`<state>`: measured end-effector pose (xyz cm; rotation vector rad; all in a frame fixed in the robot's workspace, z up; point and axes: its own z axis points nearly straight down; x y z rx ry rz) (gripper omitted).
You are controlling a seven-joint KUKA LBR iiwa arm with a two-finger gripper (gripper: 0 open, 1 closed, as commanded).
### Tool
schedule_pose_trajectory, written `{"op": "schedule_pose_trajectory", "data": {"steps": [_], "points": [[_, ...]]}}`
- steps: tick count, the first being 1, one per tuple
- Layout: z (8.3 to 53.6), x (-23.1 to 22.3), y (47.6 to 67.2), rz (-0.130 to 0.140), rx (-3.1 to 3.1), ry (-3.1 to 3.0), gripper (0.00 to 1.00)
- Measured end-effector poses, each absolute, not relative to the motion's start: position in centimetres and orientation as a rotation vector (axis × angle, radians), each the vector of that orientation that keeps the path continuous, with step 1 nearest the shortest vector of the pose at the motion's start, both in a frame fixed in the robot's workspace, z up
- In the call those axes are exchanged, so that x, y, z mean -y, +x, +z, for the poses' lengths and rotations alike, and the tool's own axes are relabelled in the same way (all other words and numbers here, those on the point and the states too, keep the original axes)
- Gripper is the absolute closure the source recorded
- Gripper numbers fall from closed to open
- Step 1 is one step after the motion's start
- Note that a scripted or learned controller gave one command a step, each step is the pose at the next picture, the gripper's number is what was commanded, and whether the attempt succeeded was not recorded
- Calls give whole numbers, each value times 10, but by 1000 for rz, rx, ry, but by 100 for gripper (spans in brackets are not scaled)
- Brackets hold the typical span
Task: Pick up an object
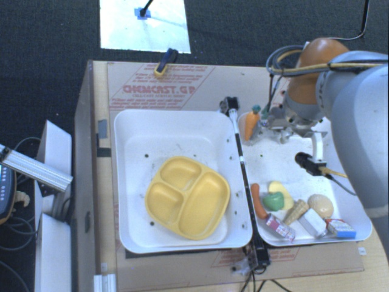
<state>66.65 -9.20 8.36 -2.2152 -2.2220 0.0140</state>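
Observation:
My gripper (pixel 272 125) is low in the far left corner of the right bin (pixel 358 233), under the grey wrist and orange band. An orange toy carrot (pixel 250 125) with a green top lies right beside it on its left, against the divider between the bins. Whether the gripper touches the carrot is hidden by the wrist. Several small items lie along the near side of the right bin: a red sausage (pixel 258 201), a yellow piece (pixel 278 188), a green piece (pixel 273 201), a cone (pixel 296 212) and an egg (pixel 320 204).
The left bin (pixel 134 132) holds a yellow divided plate (pixel 187 196). A white block (pixel 312 222), a pink packet (pixel 279 229) and a red-and-blue box (pixel 340 229) lie at the right bin's near edge. A black fitting (pixel 307 161) with a cable hangs off the arm.

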Motion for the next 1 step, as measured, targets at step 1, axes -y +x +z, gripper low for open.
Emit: {"op": "schedule_pose_trajectory", "data": {"steps": [1], "points": [[84,91,666,16,2224,-2214,0]]}}
